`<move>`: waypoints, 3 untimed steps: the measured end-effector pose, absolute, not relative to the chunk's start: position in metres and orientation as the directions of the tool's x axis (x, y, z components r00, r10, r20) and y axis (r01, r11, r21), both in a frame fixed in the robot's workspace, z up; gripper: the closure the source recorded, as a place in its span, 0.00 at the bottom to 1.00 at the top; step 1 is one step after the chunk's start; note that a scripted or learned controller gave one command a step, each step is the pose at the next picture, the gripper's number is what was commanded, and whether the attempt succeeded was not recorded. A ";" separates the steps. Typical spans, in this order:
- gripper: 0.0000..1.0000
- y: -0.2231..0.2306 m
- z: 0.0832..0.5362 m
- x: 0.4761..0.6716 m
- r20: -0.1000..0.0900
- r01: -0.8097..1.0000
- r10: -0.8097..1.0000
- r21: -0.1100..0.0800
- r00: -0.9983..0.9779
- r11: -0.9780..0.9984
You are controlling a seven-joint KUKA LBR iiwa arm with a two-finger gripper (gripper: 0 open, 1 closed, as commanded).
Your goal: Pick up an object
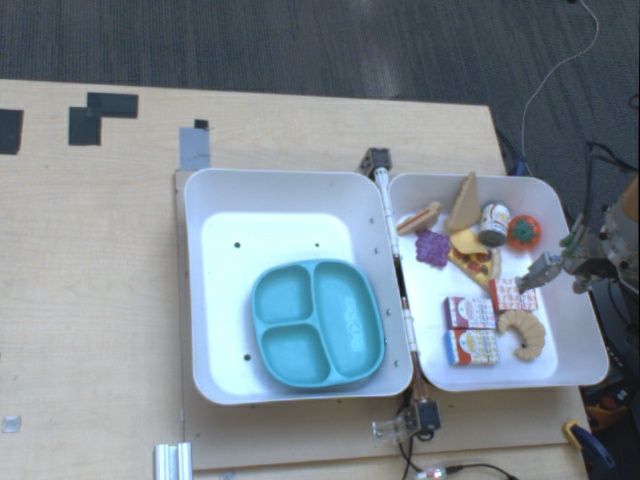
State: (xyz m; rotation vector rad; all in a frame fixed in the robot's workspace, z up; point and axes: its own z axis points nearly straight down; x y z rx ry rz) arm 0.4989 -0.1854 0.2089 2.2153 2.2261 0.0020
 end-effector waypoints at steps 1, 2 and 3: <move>0.00 -0.167 0.099 0.530 -0.007 1.000 1.000 0.017 -0.003 0.003; 1.00 -0.166 0.114 0.535 -0.010 1.000 1.000 0.030 -0.006 0.006; 1.00 -0.110 0.196 0.521 0.000 1.000 1.000 0.004 -0.005 0.005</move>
